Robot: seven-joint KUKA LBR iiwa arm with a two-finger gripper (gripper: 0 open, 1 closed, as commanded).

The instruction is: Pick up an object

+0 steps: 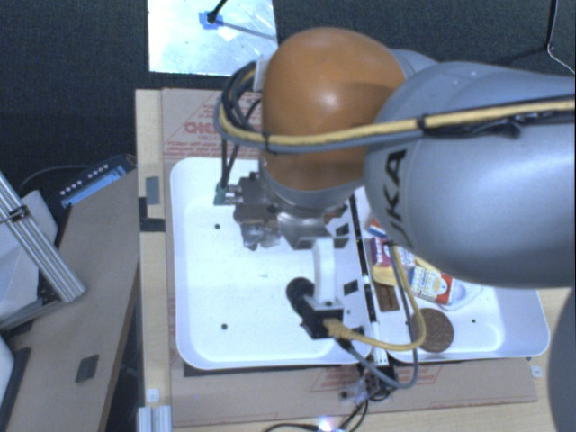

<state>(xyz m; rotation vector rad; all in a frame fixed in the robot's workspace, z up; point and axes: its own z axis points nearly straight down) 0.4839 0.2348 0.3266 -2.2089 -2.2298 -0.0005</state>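
Since nothing can be seen held by the grey metal gripper (256,230), the pick-up looks not yet done to me. Things to pick lie low on the right of the frame, in the shallow white plastic bin on the right (497,327). They are a flat round brown disc (438,331) and, just above it, a bright packet with red and yellow on it (430,283). Much of that bin is hidden by the arm, so there may be more in it. I think all the work is left: go to a thing, close on it and lift it.

The big grey arm with the orange band (328,88) reaches in from the right side of the frame and bends down in the middle. Its gripper points down over the shallow white plastic bin on the left (193,268), near the upper middle of that bin. The disc and the packet are well apart from it, across the wall between the bins. Beside the gripper I see bare white floor with a few tiny dark dots (218,228). The wrist covers the gripper's tip from above, so I cannot tell if it is wide or narrow. I also cannot tell how close it is to the floor.
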